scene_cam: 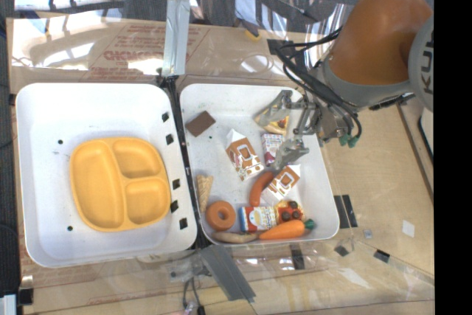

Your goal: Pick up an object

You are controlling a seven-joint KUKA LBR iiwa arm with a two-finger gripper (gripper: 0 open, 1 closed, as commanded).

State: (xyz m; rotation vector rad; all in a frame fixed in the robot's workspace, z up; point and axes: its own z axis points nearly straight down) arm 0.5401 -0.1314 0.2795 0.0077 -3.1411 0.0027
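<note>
My gripper (281, 134) hangs low over the right bin (221, 101), near its upper right part. Its two metal fingers (271, 114) stand spread apart, so it is open, with nothing visibly gripped. Under it lie a small pink-and-white packet (271, 150) and a yellowish item (274, 126), partly hidden by the fingers. Close by are a white-and-orange carton (243, 156), a second such carton (285, 180) and a red sausage (257, 189). A brown square (200, 123) lies in the bin's upper left.
Along the right bin's front edge lie a donut (220, 215), a cone (204, 189), a small bottle (261, 217), berries (292, 212) and a carrot (284, 231). The left bin (44, 107) holds a yellow divided tray (118, 182). Cables hang off the wrist.
</note>
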